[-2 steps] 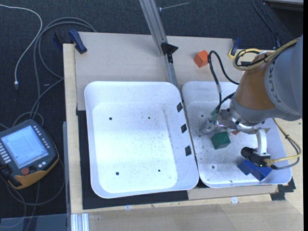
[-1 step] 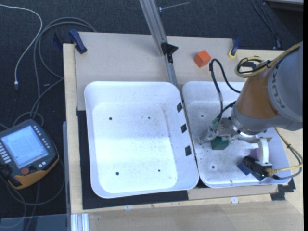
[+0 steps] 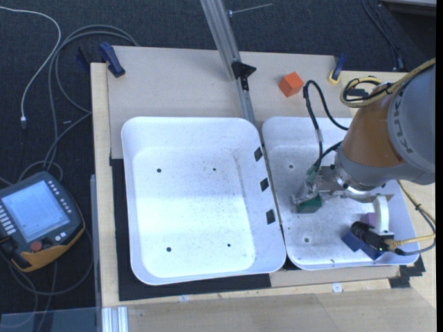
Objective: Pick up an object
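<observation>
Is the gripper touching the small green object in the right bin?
Cannot tell. In the camera view the gripper overlaps the small green object in the right white bin, so any contact or gap is hidden.

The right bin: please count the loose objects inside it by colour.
Green: 1, the green object at the tool
Blue: 1, the blue object
Pink: 1, the pink object, partly hidden
Total: 3 in the right bin

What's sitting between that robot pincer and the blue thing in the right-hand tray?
Just bare white tray floor, seen from the overhead camera. The pincer hangs by a green object; the blue thing lies apart.
</observation>
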Action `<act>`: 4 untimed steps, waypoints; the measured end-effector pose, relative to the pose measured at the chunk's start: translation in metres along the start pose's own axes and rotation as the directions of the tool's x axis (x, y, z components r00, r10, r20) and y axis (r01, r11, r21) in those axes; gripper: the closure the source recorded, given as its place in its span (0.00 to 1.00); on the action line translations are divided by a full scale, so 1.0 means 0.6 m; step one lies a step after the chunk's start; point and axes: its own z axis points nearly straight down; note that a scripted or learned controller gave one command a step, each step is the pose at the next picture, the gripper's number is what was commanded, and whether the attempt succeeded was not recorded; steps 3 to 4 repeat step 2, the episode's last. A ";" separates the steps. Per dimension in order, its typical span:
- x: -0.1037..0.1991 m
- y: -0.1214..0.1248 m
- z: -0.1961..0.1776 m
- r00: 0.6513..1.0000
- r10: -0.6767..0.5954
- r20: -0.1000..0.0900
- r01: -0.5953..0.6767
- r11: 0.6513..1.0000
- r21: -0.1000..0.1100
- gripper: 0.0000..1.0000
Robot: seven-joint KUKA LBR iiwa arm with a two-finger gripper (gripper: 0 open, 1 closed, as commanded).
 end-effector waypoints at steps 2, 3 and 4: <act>0.210 -0.026 -0.214 1.000 -0.008 -0.003 0.008 1.000 -0.001 1.00; 0.210 -0.026 -0.214 1.000 -0.008 -0.003 0.008 1.000 -0.001 1.00; 0.210 -0.026 -0.214 1.000 -0.008 -0.003 0.008 1.000 -0.001 1.00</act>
